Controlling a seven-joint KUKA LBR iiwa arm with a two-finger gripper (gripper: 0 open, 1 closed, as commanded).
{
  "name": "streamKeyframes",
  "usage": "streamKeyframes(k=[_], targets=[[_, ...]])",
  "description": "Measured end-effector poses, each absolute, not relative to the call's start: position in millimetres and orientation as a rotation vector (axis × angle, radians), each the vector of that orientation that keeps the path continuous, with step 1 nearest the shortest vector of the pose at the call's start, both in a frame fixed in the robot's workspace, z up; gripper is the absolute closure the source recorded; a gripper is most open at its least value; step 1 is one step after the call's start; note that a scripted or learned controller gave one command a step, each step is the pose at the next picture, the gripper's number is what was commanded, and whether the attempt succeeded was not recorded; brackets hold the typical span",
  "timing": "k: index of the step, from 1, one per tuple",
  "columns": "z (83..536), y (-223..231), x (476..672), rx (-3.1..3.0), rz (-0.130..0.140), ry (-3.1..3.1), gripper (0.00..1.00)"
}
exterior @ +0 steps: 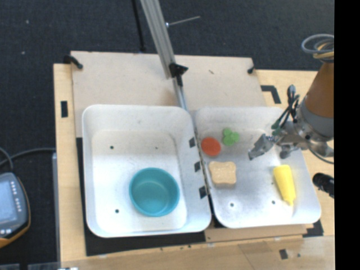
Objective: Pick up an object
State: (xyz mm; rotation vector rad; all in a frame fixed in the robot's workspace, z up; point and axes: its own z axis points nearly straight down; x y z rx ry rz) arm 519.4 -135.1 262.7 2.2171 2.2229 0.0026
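My gripper point(269, 153) hangs over the right bin point(247, 212), in its upper right part, with its fingers open and nothing between them. A yellow corn-like object point(285, 184) lies just below it, near the bin's right side. To the gripper's left are a green object point(229, 136) and a red-orange round object point(211, 146), with a tan bread-like block point(223, 173) beneath them. A teal bowl point(154, 192) stands in the left bin point(101, 151).
A slanted metal pole point(160, 32) runs from the top of the view down to the divide between the bins. The grey arm with its orange band point(320, 94) comes in from the right. A handheld device point(11, 204) lies at the left edge.
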Motion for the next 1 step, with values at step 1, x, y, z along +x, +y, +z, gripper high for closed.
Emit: streamKeyframes(k=[1], targets=[[262.7, -135.5, 519.5, 2.219, 0.003, 2.220, 0.00]])
